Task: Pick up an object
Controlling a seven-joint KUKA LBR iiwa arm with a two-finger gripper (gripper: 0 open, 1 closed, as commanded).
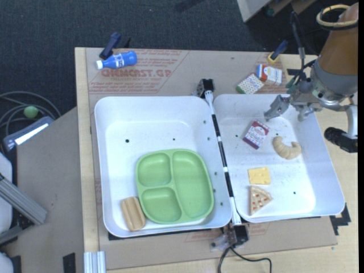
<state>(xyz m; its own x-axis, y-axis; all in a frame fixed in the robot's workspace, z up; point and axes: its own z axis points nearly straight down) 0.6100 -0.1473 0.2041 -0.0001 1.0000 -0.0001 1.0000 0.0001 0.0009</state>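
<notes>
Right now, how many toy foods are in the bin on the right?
4. A red packet lies near the middle top, a croissant to its right, a yellow cheese square below them, and a pizza slice nearest the front. None looks hidden.

We see arm (341, 56) w/ orange band, grey wrist below, black cables alongside, grey metal end effector (284, 108)

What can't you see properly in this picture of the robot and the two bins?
- Gripper, camera view: small and blurred above the right bin; whether it is open or shut cannot be told.
- Arm: cut off by the top and right edges.
- Red packet: label too small to read.
- Small boxes behind the right bin: print too tiny to make out.
- Blue and white bottle: label unreadable.
</notes>
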